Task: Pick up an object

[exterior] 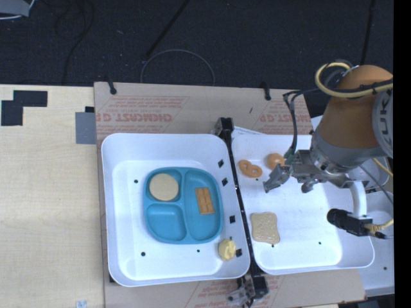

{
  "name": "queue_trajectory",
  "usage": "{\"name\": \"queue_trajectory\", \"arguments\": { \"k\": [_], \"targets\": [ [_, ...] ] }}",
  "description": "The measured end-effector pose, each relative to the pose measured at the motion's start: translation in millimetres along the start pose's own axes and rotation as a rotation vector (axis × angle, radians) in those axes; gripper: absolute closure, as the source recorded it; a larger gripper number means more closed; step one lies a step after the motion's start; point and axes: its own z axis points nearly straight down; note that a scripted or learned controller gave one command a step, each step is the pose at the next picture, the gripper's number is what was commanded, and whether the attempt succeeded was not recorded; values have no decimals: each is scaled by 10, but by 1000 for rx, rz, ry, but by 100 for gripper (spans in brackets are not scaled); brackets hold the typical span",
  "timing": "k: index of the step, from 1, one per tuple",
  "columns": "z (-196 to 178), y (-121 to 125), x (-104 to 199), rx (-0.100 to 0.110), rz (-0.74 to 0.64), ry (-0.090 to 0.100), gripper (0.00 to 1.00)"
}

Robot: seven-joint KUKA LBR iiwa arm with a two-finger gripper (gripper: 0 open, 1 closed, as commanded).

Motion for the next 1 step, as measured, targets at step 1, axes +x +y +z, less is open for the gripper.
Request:
{"name": "queue_trajectory", "arguments": {
  "k": [1],
  "targets": [
    [-56, 23, -2, -11, -2, -1, 0]
  ]
}}
